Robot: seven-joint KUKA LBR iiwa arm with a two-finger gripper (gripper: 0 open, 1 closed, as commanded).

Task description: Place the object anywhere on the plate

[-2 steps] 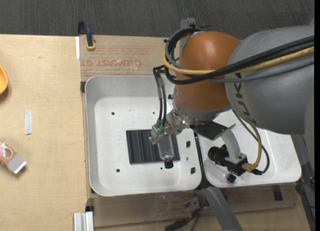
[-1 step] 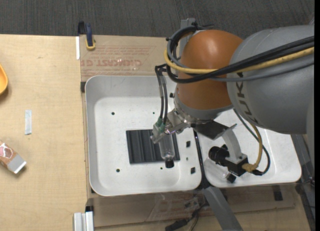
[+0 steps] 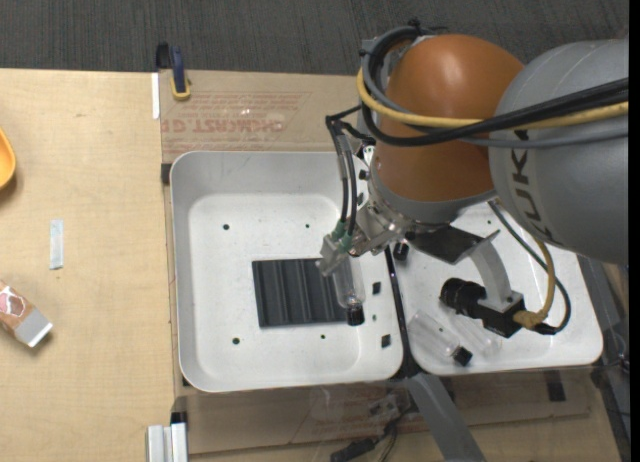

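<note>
Gripper: hanging mid-frame, jaw state impossible to tell.
Plate: dark ridged, lying in left bin.

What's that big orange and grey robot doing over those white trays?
The robot arm is reaching in over two white trays. Its hand hangs above the left tray, right at the edge of a dark ribbed plate. A clear tube with a black cap sits just below the hand, at the plate's right edge. Whether the hand is gripping it is hard to tell.
</note>
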